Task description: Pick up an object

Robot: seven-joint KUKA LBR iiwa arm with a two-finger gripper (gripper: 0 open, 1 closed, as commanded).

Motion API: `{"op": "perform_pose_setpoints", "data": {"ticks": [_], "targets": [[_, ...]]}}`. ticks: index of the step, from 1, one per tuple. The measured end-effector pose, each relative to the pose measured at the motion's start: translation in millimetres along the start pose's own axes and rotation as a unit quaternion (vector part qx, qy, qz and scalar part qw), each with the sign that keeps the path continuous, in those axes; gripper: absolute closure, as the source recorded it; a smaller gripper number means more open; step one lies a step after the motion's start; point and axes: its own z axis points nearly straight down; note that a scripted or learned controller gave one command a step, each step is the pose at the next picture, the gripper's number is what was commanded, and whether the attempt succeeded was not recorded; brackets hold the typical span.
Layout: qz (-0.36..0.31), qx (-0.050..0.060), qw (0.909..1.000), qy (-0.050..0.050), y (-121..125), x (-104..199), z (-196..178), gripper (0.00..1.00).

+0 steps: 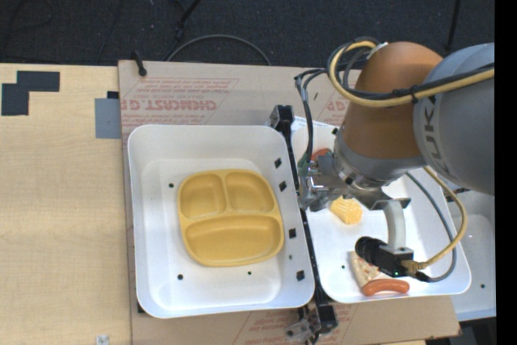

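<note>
we count two white bins on the tabletop (65,214): the left bin (153,174) holds one yellow divided tray (230,216) with three compartments, and the right bin (452,271) holds the loose things we could pick. there we count one yellow chunk (347,212) near the bin's middle, one pale wedge (361,266) toward the near edge, one red sausage-like piece (384,287) just beside that wedge, and one small orange bit (322,152) half hidden under the arm (404,117) at the far left corner. the arm hangs over the right bin, its orange band and grey wrist covering most of the far half. the claw (317,183) seems to sit low at the bin's left wall, just left of the yellow chunk, but it is tangled in shadow and hardware, and we cannot tell whether it is released or clenched; we see nothing between its fingers. we judge the step in hand to be the reach, with no object lifted yet. the next move calls for settling on one target, probably the yellow chunk as the nearest, centring over it away from the wall, then closing squarely
</note>
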Motion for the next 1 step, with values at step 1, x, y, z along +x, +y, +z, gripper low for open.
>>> {"op": "perform_pose_setpoints", "data": {"ticks": [1], "targets": [[0.001, 0.002, 1.0, -0.001, 7.1, 50.4, 18.8, 1.0]]}}
